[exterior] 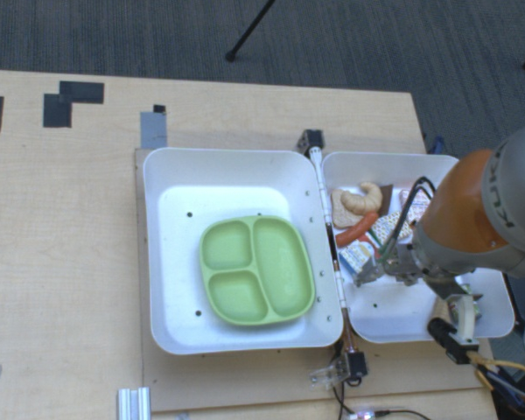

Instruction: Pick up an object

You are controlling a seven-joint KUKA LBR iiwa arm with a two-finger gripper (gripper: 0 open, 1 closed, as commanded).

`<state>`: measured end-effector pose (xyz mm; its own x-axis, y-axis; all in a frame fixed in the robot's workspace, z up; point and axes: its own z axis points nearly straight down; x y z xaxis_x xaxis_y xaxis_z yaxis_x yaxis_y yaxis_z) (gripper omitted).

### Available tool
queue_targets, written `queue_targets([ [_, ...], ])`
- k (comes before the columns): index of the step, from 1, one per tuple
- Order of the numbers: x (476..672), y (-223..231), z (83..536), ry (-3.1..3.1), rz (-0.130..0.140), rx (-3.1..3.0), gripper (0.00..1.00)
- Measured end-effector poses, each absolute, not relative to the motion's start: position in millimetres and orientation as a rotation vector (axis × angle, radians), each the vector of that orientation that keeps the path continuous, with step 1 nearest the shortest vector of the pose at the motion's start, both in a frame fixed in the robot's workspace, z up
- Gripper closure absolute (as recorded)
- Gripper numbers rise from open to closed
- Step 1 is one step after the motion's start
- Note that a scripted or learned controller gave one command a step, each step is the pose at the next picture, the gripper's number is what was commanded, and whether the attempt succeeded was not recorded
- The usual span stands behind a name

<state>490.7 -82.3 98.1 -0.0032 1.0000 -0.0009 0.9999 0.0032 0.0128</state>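
Note:
The right bin (394,322) holds a small heap at its far left: a tan croissant-shaped toy (359,201), a red-orange sausage-like piece (357,228), a dotted white packet (386,227) and a blue-and-white packet (356,255). My gripper (373,268) hangs low in this bin under the grey and orange wrist (459,217), just in front of the packets. The arm hides part of the heap's right side. No object can be seen in the gripper.
In the left bin (175,234) lies a green three-compartment plate (255,269). A black clamp (311,140) sits at the far end of the divider between the bins. Cables and a connector (346,367) lie at the bench's front edge.

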Motion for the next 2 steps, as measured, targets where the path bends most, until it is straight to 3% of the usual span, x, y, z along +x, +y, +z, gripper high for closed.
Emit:
queue_targets([
  [1, 492.1, -81.5, 108.5, 2.222, 0.017, 2.205, 1.00],
  [2, 492.0, -81.5, 108.5, 2.221, 0.017, 2.206, 0.00],
])
